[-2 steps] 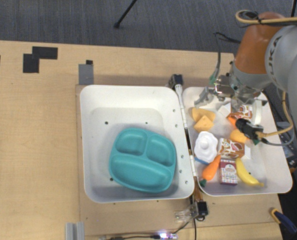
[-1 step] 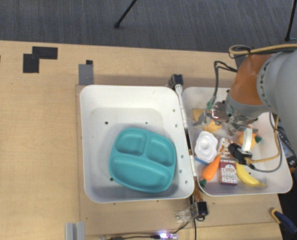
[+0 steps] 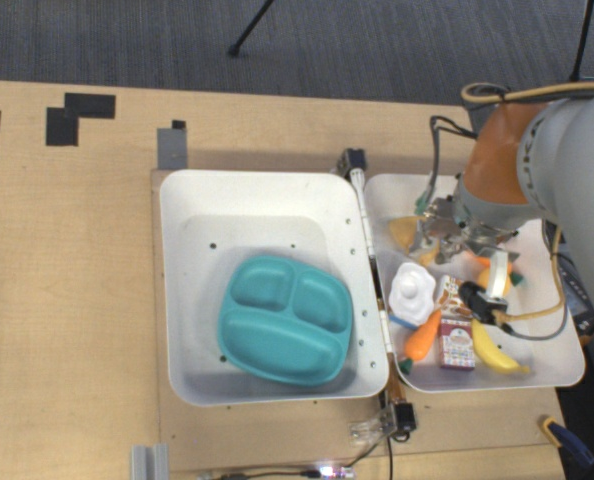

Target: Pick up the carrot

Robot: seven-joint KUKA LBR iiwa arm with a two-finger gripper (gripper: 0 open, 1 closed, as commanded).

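Arm: it enters from 3 o'clock and covers the upper right of the right bin. Its bulk hides part of that bin's contents, so anything under it is unverified.

Left bin: it carries a teal divided plate and plays no part in the pick.

Gripper: it sits low in the right bin towards 12 o'clock. We cannot tell whether it is released or clenched, as the wrist body masks it. Nothing is visibly held.

Banana, white bottle and red carton: these crowd the bin's lower half.

Carrot: it lies at about 7 o'clock in the right bin, near the left wall, tilted, with its upper end against the bottle and the carton just beside it at 3 o'clock. It is well apart from the gripper, at 7 o'clock from it.

Small orange piece: it lies at 4 o'clock from the gripper, much nearer than the carrot.

Risks, in our judgement:
- The gripper closes where it stands and takes the wrong item, the nearby orange piece being the likeliest confusion.
- A descent on the carrot strikes the bottle or the carton, since both hem it in, and knocks the carrot aside.
- The tapered, tilted body slips out on closure.
- The bin wall blocks an approach from 9 o'clock.
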